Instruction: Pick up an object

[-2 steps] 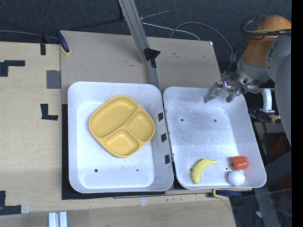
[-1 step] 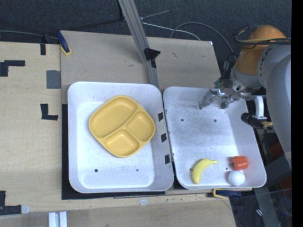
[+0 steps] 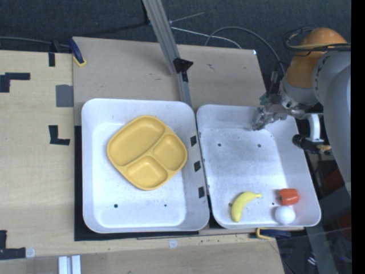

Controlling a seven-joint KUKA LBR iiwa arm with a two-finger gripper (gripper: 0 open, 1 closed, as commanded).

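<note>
A yellow banana (image 3: 243,204) lies near the front edge of the right bin (image 3: 242,153). To its right sit a small orange-red object (image 3: 289,196) and a white ball (image 3: 284,214) in the bin's front right corner. A yellow divided plate (image 3: 146,151) lies in the left bin (image 3: 97,170). My gripper (image 3: 263,120) hangs over the far right corner of the right bin, well away from the banana, ball and orange object. Nothing shows between its fingers.
A grey metal pole (image 3: 165,33) slants down from the top to the gap between the bins. Cables (image 3: 228,36) loop behind the right bin. The arm's orange band (image 3: 319,39) and grey body stand at the right edge.
</note>
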